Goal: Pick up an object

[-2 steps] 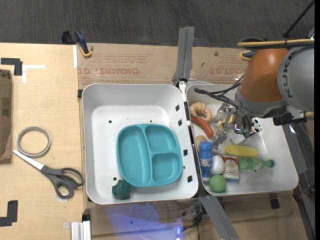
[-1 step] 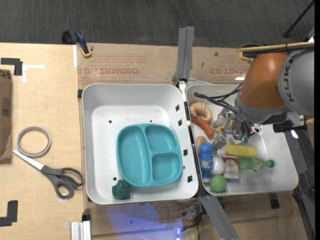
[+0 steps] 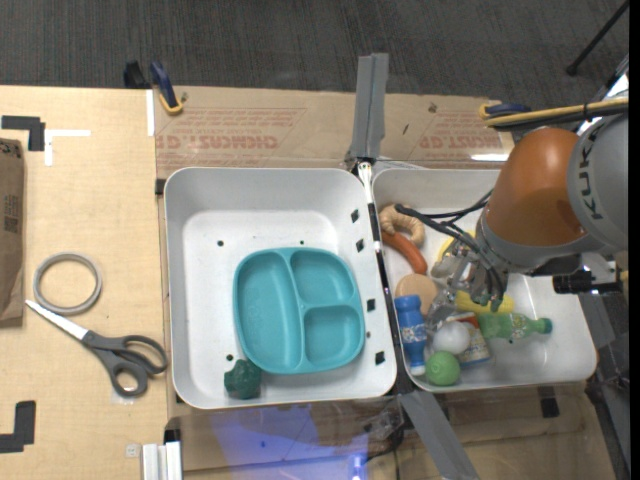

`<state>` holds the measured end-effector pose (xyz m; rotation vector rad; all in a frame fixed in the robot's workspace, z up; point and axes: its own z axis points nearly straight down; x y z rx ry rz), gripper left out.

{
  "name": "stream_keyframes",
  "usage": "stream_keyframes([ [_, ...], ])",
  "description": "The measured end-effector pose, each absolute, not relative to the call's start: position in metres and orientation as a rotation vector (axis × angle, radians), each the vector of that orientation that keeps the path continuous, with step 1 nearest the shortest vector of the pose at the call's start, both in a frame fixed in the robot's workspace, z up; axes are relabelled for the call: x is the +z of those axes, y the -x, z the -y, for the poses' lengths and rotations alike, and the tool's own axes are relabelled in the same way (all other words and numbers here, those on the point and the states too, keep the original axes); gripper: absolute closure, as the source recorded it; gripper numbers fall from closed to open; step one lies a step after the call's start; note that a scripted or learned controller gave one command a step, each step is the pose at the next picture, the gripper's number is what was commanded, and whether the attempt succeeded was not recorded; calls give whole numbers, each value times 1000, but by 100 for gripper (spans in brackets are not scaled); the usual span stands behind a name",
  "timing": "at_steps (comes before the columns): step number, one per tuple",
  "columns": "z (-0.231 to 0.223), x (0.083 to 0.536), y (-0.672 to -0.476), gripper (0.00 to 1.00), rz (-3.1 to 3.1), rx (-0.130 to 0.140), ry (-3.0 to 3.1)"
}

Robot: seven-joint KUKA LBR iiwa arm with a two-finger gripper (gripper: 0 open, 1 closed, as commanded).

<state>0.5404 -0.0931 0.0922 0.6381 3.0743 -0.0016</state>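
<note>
My gripper (image 3: 462, 286) hangs low over the middle of the right bin (image 3: 560, 363), under the orange band of the arm (image 3: 540, 193). Just below and around it lie a white ball (image 3: 452, 338), a green ball (image 3: 443, 368), a blue tube (image 3: 410, 325), a tan round piece (image 3: 414, 290) and a green bottle (image 3: 512, 325) with a yellow item (image 3: 500, 305) beside it. An orange sausage-shaped toy (image 3: 406, 251) and a brown ring-like toy (image 3: 402, 219) sit at the bin's far left. The wrist hides part of the pile.
The left bin (image 3: 200, 228) holds a teal divided plate (image 3: 298, 308) and a small dark green object (image 3: 242, 380) at its near edge. On the bench to the left lie scissors (image 3: 110, 348) and a tape roll (image 3: 67, 282).
</note>
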Motion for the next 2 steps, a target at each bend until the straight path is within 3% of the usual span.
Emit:
stream_keyframes([
  [1,95,92,-502,0,-3065,-1,-691],
  [2,96,116,-564,0,-2967,-1,-1023],
])
